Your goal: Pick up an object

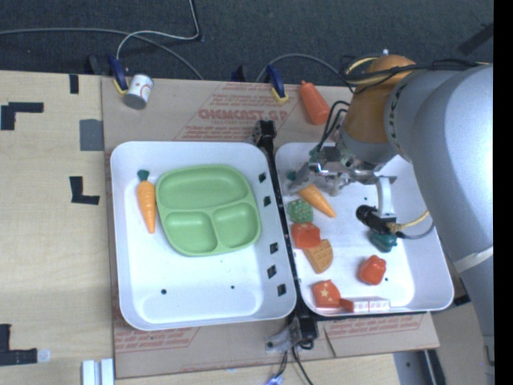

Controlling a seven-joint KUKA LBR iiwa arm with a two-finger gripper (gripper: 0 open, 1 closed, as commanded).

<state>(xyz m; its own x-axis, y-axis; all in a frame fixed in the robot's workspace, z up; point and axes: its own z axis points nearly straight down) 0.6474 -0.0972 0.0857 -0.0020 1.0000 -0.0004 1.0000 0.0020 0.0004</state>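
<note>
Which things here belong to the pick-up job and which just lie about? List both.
Job: two-finger gripper; small orange toy carrot under it; red tomato-like toy; green checked block; right white bin.

Lying about: green divided plate; carrot beside plate; white roll.

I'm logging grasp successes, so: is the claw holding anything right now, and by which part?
It cannot be told. The claw is low in the right bin, just above an orange carrot-like piece, but no object shows between its fingers.
</note>
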